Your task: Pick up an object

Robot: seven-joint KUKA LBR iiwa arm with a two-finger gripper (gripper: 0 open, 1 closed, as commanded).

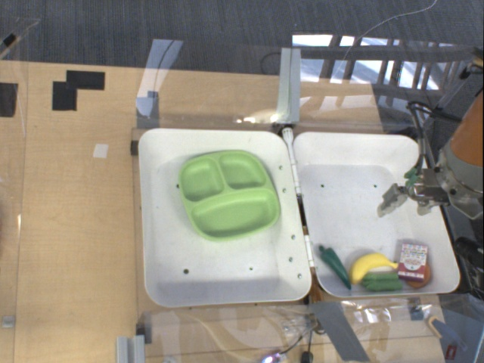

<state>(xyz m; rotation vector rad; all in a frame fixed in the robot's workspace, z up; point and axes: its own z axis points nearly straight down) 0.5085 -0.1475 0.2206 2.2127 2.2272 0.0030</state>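
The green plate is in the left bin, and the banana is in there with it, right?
Not quite. The green plate is in the left bin, but the banana lies in the right bin, near its front edge beside the other small things. The camera view shows it.

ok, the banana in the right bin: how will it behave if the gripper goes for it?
The banana looks smooth and curved, so it may slip or swivel when pinched. It lies tight against a green piece and a small box, so a push would probably shove those along. It looks like a light toy, probably rigid.
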